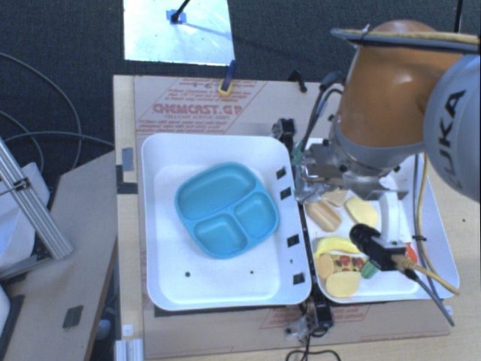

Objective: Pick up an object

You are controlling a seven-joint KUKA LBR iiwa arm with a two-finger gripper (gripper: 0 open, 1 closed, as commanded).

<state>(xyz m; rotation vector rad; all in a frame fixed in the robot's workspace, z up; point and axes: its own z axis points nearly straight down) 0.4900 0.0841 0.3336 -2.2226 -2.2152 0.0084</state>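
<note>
My gripper (314, 180) hangs low over the near-left part of the right bin (440, 258), under the grey and orange wrist. Just below it lie toy foods: a tan bread loaf (324, 215), a pale tan piece (337, 198) and a pale yellow piece (362, 212). Nearer the front are a yellow banana (335, 245), a round orange piece (325, 265), a yellow piece (343, 284) and a small green piece (368, 271). The wrist hides the bin's far half. Nothing shows held.
The left bin (161, 277) holds a blue divided plate (225, 209). Black clips run along the wall between the two bins (289, 194). A cardboard sheet (199, 107) lies under the bins, and a shiny panel (176, 21) sits behind them.
</note>
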